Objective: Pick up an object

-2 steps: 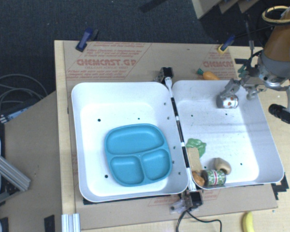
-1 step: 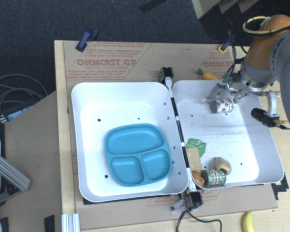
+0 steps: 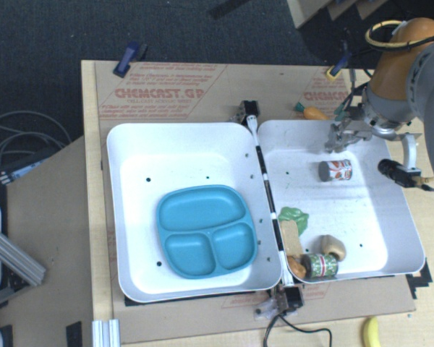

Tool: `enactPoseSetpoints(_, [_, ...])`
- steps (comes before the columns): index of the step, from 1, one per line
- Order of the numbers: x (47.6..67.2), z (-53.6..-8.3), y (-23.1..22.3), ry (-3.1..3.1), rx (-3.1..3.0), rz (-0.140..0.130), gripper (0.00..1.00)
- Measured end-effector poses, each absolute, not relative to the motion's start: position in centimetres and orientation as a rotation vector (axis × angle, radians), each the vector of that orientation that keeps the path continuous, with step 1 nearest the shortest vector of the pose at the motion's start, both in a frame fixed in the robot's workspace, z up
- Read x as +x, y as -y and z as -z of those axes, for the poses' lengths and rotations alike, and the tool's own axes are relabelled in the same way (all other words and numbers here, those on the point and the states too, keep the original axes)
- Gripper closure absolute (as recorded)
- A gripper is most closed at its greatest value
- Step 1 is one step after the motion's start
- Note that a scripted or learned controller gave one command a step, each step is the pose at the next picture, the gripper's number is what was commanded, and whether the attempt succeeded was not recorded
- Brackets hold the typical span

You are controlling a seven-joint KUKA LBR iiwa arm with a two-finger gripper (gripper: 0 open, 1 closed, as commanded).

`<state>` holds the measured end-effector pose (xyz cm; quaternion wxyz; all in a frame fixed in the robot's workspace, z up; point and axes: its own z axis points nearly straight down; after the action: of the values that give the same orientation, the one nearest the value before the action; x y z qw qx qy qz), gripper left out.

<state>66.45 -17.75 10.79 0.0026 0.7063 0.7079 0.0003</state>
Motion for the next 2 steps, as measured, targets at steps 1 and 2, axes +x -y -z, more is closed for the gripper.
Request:
enactPoseSetpoints(1, [66.4, -10.8, 17.7, -2.221, 2.216, 0.0, 0.0])
enactPoseSetpoints(2, [63.4, -8.4, 16.5, -2.222, 2.222, 0.002, 0.0])
